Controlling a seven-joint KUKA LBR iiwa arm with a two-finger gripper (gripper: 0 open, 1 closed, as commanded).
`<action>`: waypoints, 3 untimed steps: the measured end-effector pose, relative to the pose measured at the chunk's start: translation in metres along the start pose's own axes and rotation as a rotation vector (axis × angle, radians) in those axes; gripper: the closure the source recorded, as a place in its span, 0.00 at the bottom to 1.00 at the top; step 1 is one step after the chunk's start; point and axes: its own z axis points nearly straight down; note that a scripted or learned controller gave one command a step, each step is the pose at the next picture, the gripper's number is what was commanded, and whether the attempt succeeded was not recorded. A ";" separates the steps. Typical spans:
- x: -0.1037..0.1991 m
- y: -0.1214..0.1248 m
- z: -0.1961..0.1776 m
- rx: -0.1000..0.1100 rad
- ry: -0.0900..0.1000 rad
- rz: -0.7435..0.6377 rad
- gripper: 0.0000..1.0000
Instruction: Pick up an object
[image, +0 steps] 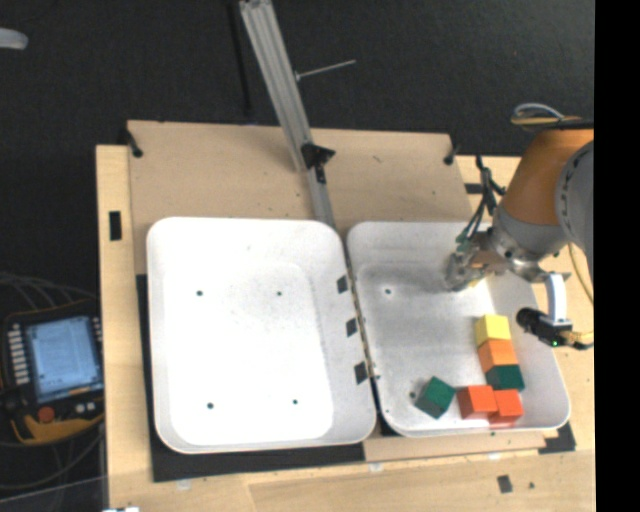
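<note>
Looking down at a slant, the camera view is showing the bench (115, 300) with two shallow white bins being borne side by side. The left bin (250, 330) is being seen as bare white floor with a few dark dots. The right bin (420, 330) is being occupied by a cluster of blocks along its right and near sides. A yellow block (493, 328) is being seen at the top of the cluster, with an orange block (497, 353) touching it just below and a dark green block (506, 376) touching that one in turn. Two more orange-red blocks (490, 401) are lying side by side against the bin's near wall. A green cube (435, 397) is sitting tilted just left of them, apart from the column.

The arm (540, 195) is being reached in from the right, grey with its orange band showing. The gripper (462, 272) is being held low over the upper middle of the right bin, up and left of the yellow block and apart from every block. Whether the tool is released or clenched cannot be told; that area is blurred and too small. No block is being seen at its tip.

A slanted metal rail (285, 100) is being seen crossing the upper bench, and a handheld screen unit (55, 355) is lying off the bench's left edge.
</note>
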 end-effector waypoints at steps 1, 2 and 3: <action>0.003 -0.002 -0.046 -0.001 0.001 -0.004 1.00; -0.006 -0.005 -0.103 -0.003 0.000 -0.002 1.00; -0.008 -0.003 -0.144 -0.001 0.001 -0.004 1.00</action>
